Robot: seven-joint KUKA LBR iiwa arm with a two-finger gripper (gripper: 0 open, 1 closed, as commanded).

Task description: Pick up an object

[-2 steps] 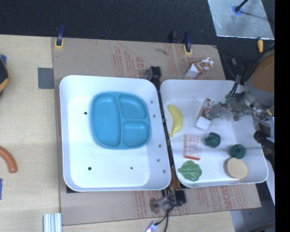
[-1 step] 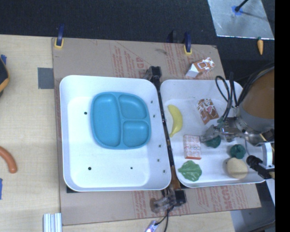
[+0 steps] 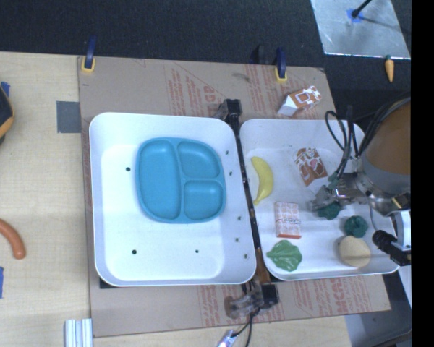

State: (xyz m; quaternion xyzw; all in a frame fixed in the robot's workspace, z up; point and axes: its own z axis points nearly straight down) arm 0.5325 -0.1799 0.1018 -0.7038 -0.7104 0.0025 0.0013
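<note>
Two white bins sat side by side on a cardboard sheet (image 3: 166, 85) clamped to the tabletop (image 3: 29, 186). The left bin (image 3: 108, 194) held a blue divided plate (image 3: 179, 179), lying flat toward its upper middle.

The right bin (image 3: 275, 132) carried the loose things. A banana (image 3: 262, 178) lay near its left wall, curved and running roughly top to bottom. Just below and to the right of it lay a small red-and-white packet (image 3: 287, 219), and below that a green leafy piece (image 3: 284, 255) near the bin's lower edge. A second packet (image 3: 310, 165), brown and white, lay toward the upper middle. A dark teal lump (image 3: 356, 225) and a tan round lump (image 3: 354, 251) lay close together near the lower right corner.

The arm (image 3: 390, 147) reached in from the right, cables looping above it. The gripper (image 3: 327, 204) was low over the right bin, at a dark greenish piece (image 3: 330, 210) to the left of the teal lump; whether the piece was gripped, or how the gripper stood, could not be told.

Outside the bins, a small carton (image 3: 301, 101) lay on the cardboard above the right bin, and a sausage (image 3: 9, 238) lay on the tabletop far left.
</note>
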